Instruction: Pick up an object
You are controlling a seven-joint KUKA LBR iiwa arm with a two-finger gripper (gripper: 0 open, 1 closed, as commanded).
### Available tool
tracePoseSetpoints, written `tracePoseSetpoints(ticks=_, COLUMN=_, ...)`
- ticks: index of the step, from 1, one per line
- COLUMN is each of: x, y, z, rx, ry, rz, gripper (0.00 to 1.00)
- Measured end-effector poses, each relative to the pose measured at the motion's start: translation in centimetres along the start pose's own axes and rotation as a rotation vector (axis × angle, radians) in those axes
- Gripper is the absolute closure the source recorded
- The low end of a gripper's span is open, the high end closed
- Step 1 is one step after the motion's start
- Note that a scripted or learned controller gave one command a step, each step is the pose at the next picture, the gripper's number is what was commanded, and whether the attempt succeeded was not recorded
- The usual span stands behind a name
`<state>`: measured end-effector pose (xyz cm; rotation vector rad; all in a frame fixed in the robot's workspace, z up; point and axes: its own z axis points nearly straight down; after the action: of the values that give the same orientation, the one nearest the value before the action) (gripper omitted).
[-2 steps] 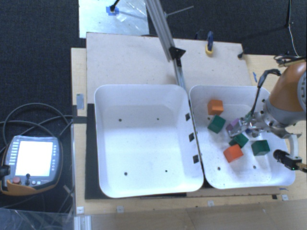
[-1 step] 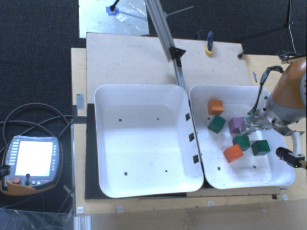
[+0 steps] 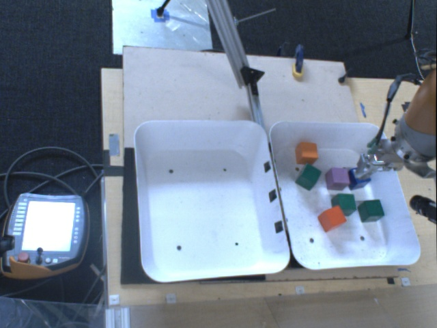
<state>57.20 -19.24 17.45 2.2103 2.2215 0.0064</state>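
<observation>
1. Two shallow white bins are sitting side by side on the counter (image 3: 205, 87): the left bin (image 3: 150, 183) and the right bin (image 3: 403, 248).
2. The blocks are all lying in the right bin: an orange block (image 3: 306, 152) toward the far side, a green block (image 3: 308, 177) just in front of it, a purple block (image 3: 336, 178) near the middle, a second green block (image 3: 344, 203) below that, a third green block (image 3: 371, 210) to its right, and a second orange block (image 3: 332, 219) touching the lower left of the middle green one.
3. The arm (image 3: 418, 125) is reaching in from the right, and its pincer (image 3: 363, 169) is hanging low over the right bin, just to the right of the purple block.
4. A small blue block (image 3: 358, 178) is showing right at the pincer tip, touching or nearly touching the purple block's right side.
5. Whether the pincer is released or clenched, and whether the blue block is between its tips or merely beside them, I cannot tell.
6. A handheld control unit (image 3: 44, 234) with a bright screen is lying at the left, off the counter, with cables looping around it.
7. A metal pole (image 3: 229, 33) is slanting down from the top toward the gap between the bins.
</observation>
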Motion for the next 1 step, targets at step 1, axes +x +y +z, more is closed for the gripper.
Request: tracePoseSetpoints(ticks=1, x=-0.06, y=0.25, z=-5.46, rx=0.0, ry=0.0, rz=-0.001, gripper=1.0)
